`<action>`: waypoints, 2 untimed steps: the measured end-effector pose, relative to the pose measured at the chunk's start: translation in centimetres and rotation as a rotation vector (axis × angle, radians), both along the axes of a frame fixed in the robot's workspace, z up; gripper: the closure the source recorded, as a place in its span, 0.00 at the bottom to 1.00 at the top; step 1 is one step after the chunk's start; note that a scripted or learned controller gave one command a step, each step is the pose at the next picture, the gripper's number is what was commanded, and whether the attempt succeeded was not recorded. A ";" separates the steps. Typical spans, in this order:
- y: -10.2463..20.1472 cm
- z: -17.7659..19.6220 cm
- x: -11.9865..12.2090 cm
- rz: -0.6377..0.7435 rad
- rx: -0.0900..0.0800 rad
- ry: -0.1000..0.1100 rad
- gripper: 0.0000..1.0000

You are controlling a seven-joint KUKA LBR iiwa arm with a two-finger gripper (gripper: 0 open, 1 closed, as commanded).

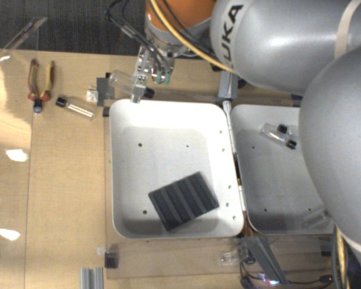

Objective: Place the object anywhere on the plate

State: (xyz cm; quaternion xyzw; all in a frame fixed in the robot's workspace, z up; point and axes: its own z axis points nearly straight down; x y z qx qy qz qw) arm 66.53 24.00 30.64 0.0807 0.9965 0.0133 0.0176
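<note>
Grey arm point(289, 35) looms big across the top right, its gripper point(145, 77) hanging at the left bin's point(126, 161) far rim, grip unreadable. Dark ribbed slab point(183, 201), likely the plate, lies flat near the front; which object gets placed, I can't tell.

Grey KUKA-marked arm point(277, 35), orange band, black cables

We see a dark ribbed rectangular slab point(184, 201) lying flat and askew near the front of the left bin point(123, 179). In the right bin point(253, 173) lies a small clear tube point(279, 135) with dark caps.
</note>
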 end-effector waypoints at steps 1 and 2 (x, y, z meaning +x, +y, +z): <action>0.1 1.2 0.1 0.000 0.004 -0.007 1.00; -0.4 1.7 -4.0 -0.303 -0.014 0.034 1.00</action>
